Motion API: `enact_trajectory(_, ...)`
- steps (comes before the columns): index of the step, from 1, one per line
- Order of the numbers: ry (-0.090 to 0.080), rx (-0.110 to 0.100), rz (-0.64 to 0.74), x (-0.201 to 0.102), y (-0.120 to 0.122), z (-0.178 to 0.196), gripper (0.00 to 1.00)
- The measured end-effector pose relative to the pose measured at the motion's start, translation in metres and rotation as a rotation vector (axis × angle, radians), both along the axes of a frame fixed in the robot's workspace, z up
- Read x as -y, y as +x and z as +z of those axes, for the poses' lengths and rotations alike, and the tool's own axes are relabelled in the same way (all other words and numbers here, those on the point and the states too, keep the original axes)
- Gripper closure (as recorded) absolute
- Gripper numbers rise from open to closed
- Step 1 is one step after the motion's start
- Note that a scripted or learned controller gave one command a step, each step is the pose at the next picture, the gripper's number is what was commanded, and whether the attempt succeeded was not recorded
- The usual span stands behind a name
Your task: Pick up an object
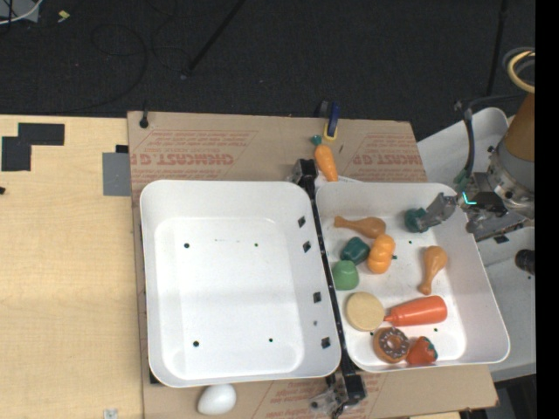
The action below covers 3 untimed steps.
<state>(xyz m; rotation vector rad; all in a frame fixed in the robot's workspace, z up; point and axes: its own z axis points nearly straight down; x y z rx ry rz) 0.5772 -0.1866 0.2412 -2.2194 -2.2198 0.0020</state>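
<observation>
While end effector [444, 206] hovers, teal object [416, 220] touches.

White bins [166, 234], orange carrot [417, 311], green cup [346, 275], teal block [355, 250], tan drumsticks [431, 267], brown-frosted doughnut [390, 345].

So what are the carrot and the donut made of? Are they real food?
Probably not real. The carrot looks like smooth moulded plastic: even orange-red colour with a soft shine. The donut also looks like plastic or rubber, with painted-looking brown icing. It's too small to be certain.

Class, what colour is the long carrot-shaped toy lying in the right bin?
Orange-red carrot toy, clearest in the camera view.
</observation>
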Motion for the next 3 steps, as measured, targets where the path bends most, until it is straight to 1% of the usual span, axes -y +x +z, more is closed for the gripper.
enact_trajectory(1, 0.004, 0.006, 0.001, -0.047, 0.025, -0.136, 0.0)
enact_trajectory(2, 0.0, -0.002, -0.001, -0.055, 0.045, -0.144, 0.0)
enact_trajectory(3, 0.0, -0.008, -0.005, -0.048, -0.048, -0.155, 0.0)
